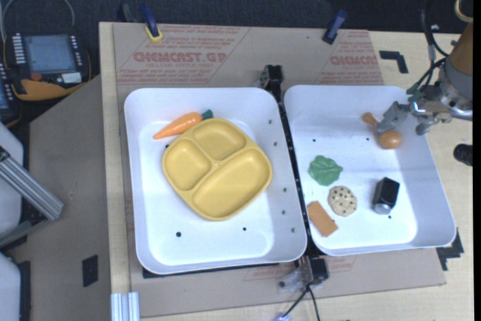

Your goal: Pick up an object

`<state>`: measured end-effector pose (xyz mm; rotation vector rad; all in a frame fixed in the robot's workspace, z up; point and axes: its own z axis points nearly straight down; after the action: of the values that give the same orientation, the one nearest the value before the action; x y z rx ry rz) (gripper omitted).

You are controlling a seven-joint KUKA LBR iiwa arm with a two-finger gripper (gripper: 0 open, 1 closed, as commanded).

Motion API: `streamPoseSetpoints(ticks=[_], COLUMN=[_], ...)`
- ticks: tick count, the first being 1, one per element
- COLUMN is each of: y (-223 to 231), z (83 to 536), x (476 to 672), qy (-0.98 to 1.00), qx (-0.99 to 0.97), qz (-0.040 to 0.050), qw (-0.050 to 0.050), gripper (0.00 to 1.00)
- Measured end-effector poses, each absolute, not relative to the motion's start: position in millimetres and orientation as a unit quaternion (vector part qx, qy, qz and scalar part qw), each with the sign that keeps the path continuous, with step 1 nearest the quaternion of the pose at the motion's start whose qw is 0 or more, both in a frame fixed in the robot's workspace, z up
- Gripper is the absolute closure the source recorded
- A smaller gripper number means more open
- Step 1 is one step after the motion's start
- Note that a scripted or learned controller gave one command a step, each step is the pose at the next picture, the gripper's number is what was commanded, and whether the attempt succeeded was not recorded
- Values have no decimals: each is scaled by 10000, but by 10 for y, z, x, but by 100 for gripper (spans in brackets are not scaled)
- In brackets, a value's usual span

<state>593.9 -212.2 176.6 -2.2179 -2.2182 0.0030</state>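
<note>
The small orange-brown rounded piece with a stem-like end (pixel 386 134) lies near the far edge of the right-hand shallow white bin (pixel 428 195), just beside and a little below the grey two-finger gripper (pixel 406 116); the fingers seem spread apart, with one grey finger (pixel 391 115) reaching toward the piece, though contact is unclear. The brown cardboard sheet on the desk (pixel 225 56) reads "CHEMCAST GP" in faded red print.

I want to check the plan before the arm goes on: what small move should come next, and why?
Probably lower the pincer a little onto the orange-brown toy in the right bin. The pincer hangs at that bin's upper right edge, just above this toy, and nothing shows between its tips yet.
</note>
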Motion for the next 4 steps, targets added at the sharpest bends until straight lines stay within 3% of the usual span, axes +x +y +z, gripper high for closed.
streamPoseSetpoints(ticks=[2, 3, 4], y=[-2157, -2183, -2137], z=[828, 952, 1496], x=[5983, 5979, 6091], qy=[-7081, -7078, -7078], qx=[-7061, -7064, -7064], qz=[-11, 6, -16], qw=[41, 19, -41], gripper=[0, 100, 100])
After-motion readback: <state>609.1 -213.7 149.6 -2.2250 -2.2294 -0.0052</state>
